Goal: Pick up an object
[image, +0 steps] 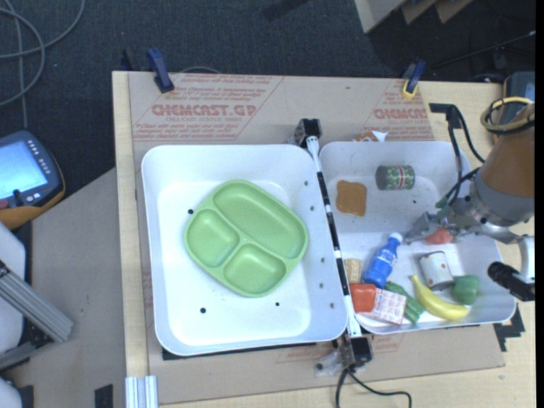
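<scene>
The right bin (365, 155) holds several small objects. A brown flat square (350, 197) and a green can (395, 177) on its side lie toward the back. A blue bottle (383, 260) lies in the middle. At the front are a banana (438, 300), a red block (363, 297), a red-and-white packet (391, 306), a white cup (436, 268) and a green lump (465, 289). My gripper (432, 228) hangs low over the bin's right half, right beside a small red object (439, 237), just above the white cup.
The left bin (161, 228) holds a green divided plate (246, 237). The ridge where the two bins meet (327, 219) runs between them. The arm's orange band (512, 167) and a black cable (459, 147) stand over the right bin's right edge.
</scene>
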